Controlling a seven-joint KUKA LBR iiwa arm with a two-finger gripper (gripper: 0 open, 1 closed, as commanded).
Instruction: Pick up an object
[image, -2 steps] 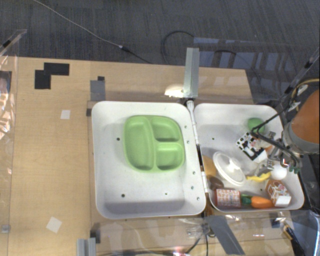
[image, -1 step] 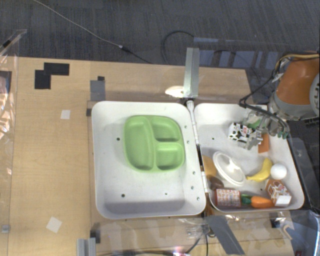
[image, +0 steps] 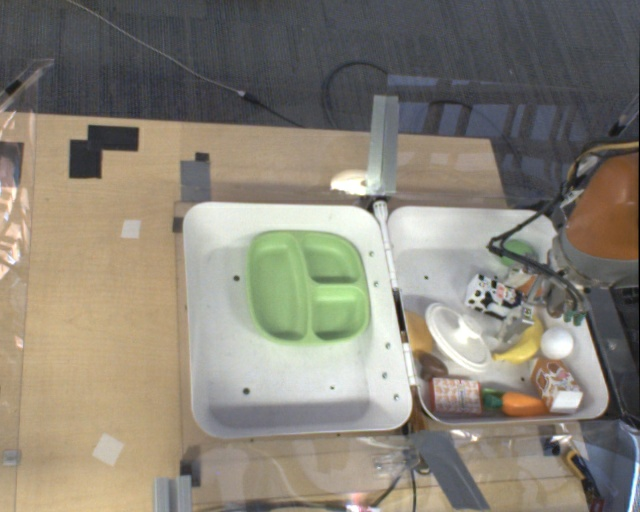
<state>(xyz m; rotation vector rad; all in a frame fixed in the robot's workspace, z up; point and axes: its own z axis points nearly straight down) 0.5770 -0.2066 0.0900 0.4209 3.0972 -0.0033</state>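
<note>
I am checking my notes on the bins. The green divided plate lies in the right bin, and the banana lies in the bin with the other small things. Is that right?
Not quite. The camera view shows the green divided plate in the left bin, not the right one. The rest holds: the banana lies in the right bin among the other small things.

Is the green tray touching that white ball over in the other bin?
Apart. The camera view shows the green tray in the left bin and the white ball in the right bin, with the bin walls between them.
</note>
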